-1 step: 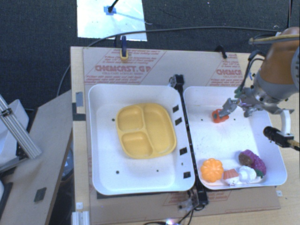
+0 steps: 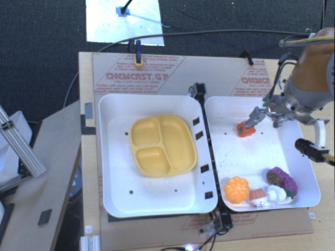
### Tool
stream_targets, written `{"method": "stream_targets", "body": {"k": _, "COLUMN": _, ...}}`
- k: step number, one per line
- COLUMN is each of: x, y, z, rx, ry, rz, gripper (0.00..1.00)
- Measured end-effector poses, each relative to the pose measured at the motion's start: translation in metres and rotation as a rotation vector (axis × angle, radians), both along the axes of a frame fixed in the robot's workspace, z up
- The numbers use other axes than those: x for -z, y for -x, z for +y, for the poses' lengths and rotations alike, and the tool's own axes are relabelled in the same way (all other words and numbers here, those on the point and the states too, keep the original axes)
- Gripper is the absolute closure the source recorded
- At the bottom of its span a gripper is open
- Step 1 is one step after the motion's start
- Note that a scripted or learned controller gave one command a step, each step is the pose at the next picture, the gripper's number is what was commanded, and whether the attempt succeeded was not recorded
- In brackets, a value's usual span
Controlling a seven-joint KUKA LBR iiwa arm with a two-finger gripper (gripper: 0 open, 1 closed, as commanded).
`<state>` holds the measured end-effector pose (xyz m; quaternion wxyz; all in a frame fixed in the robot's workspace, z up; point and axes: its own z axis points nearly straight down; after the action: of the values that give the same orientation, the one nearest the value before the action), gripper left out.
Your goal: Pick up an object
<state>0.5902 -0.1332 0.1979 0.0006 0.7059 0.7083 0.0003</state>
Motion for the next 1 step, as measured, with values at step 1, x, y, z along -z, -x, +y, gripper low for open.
{"method": "stream_targets", "body": {"k": 1, "x": 0.0622, "y": 0.0017, "z": 0.0023, "rx": 0.001, "ry": -0.001, "rz": 0.003, "gripper": 0.0}}
